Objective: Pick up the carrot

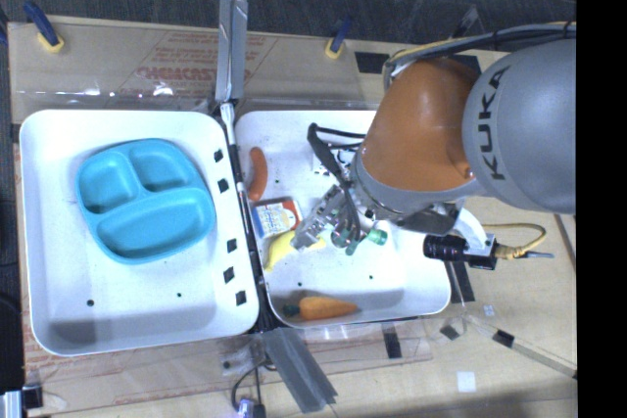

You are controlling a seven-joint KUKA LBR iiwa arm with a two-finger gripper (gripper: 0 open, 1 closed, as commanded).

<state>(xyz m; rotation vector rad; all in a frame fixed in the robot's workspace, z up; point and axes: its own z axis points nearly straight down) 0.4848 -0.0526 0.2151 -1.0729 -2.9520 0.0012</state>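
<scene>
The carrot (327,308) lies untouched at the near edge of the right bin (431,294), while the gripper (328,225) hovers above the bin's middle, near a yellow item (281,250), its jaws' state unclear, so the pick remains undone

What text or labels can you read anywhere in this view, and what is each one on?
"KUKA": black letters running vertically on the grey arm.
Red printing on the cardboard behind the left bin: too blurred to read.
Printed packet in the right bin: print too small to read.
</scene>
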